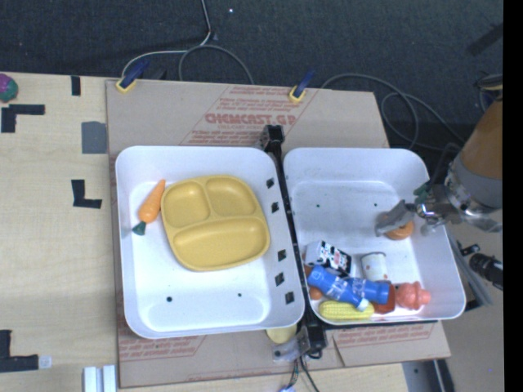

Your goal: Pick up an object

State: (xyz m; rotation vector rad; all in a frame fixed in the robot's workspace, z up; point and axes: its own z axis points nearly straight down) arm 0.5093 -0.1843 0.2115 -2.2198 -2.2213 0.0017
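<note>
My gripper [398,219] reaches in from the right and hangs low over the right bin [351,178], near its right wall. A small orange object [400,233] lies directly under it, partly covered by the gripper's grey tip. Whether the two touch is unclear. Along the bin's front lie a black-and-white item [331,256], a white cup [373,265], a blue bottle [347,287], a yellow corn cob [343,309] and a red-orange toy [410,295].
The left bin [135,276] holds a yellow divided plate [214,221] and an orange carrot [150,202] by its left wall. A black divider with clips [282,219] runs between the bins. Cables [204,47] trail across the dark floor behind the bench.
</note>
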